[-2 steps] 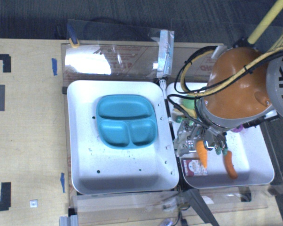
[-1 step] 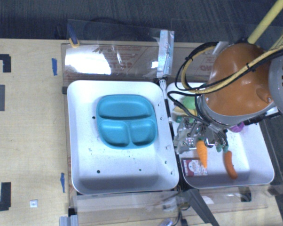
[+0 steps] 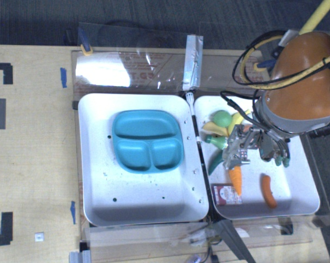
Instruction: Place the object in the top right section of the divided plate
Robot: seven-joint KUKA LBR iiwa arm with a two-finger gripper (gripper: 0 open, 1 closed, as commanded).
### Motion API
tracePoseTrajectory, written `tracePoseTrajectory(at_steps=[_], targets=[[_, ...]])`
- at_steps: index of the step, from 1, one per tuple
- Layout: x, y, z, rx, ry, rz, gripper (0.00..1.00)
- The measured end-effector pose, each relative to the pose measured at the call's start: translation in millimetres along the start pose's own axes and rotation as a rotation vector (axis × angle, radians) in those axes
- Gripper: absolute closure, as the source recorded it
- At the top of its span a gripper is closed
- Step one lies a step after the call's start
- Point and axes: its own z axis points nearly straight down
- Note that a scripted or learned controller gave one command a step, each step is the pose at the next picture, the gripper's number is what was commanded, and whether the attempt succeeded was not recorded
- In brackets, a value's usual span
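Observation:
A blue divided plate [image 3: 148, 139] lies in the left bin [image 3: 99, 190], with one wide section at the back and two smaller ones at the front. My gripper [image 3: 235, 151] hangs low in the right bin [image 3: 302, 196], over a heap of toy food. Just below it lies an orange carrot [image 3: 236, 179]. A yellow banana [image 3: 215, 128], a green round fruit [image 3: 221, 117] and a green pepper-like piece [image 3: 215, 161] sit to its left. Nothing is visibly held.
An orange sausage-shaped piece [image 3: 268, 190] lies right of the carrot, and a small red-and-white packet [image 3: 227, 194] rests at the bin's front left. The arm's orange band [image 3: 302, 75] and cables loom over the right bin's back. A clear panel [image 3: 137, 64] stands behind the bins.

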Motion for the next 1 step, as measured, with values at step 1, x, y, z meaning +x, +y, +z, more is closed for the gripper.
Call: tracePoseTrajectory(at_steps=[1], targets=[[6.1, 3.1, 98.3, 0.004, 0.009, 0.542, 1.00]])
